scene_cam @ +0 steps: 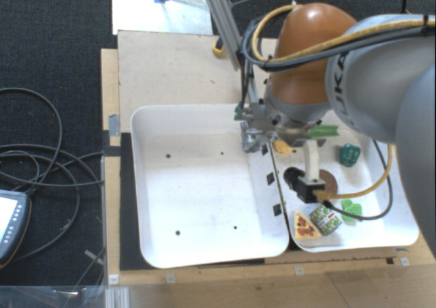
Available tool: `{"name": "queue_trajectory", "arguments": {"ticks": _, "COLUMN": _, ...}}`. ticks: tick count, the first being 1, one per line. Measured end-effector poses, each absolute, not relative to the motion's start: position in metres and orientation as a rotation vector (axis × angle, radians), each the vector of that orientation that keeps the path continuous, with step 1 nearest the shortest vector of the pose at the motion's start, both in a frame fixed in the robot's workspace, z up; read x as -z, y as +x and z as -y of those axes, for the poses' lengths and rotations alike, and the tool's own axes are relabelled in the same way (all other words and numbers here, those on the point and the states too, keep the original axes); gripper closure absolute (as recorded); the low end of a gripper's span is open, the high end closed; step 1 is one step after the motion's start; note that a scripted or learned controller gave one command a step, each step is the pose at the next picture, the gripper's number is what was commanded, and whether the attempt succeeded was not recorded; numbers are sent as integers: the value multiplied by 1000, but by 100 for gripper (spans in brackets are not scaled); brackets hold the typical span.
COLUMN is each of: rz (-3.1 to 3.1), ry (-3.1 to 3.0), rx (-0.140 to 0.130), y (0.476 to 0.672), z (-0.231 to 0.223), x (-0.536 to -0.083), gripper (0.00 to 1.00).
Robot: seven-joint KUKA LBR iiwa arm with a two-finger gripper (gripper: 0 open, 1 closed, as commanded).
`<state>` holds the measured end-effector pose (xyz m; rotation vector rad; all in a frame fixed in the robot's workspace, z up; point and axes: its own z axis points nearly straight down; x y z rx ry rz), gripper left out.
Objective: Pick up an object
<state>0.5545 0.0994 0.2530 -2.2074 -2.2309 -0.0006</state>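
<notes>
Gripper [255, 137] hangs over the seam between your bins — I can't tell its state — and the teal cup [349, 155] and the other items lie unpicked.

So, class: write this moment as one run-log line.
arm: over right bin | gripper: at bins' divider, grip unclear | teal object: lying in right bin

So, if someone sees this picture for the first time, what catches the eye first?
First the big grey arm with its orange band, coming in from the right over the right bin. Next, the small colourful objects in that bin: a teal object and a green object.
</notes>
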Motion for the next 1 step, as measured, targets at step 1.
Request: {"name": "queue_trajectory", "arguments": {"ticks": 1, "rz": 2224, "ry": -2217, "rx": 1, "y": 556, "z": -96, "x": -253, "gripper": 0}}
